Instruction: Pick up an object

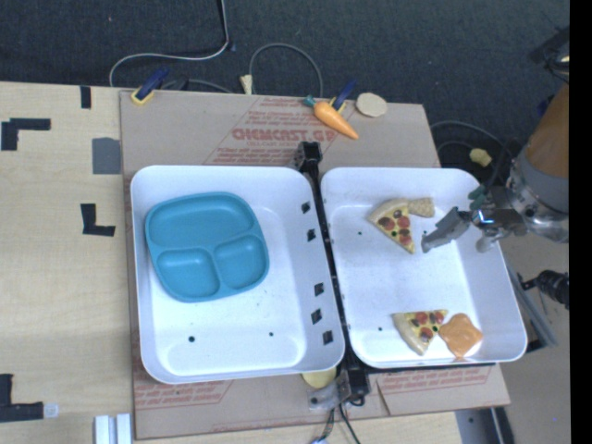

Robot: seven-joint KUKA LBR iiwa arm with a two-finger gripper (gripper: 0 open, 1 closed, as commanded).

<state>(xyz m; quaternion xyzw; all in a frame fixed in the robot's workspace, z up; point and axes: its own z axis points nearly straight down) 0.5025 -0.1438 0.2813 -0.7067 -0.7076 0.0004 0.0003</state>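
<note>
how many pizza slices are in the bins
2, both in the right bin: one pizza slice near its far side beside the gripper, another at the near edge.

The arm enters from the right edge of the camera view, with the orange band uppermost and the grey wrist section directly below it. The wrist carries the gripper, which extends leftward and slightly downward in the view. Two dark grey fingers are visible: the longer finger points left at a shallow downward slant, and the shorter finger sits to its right. The fingers are spread apart with nothing between them.
</note>
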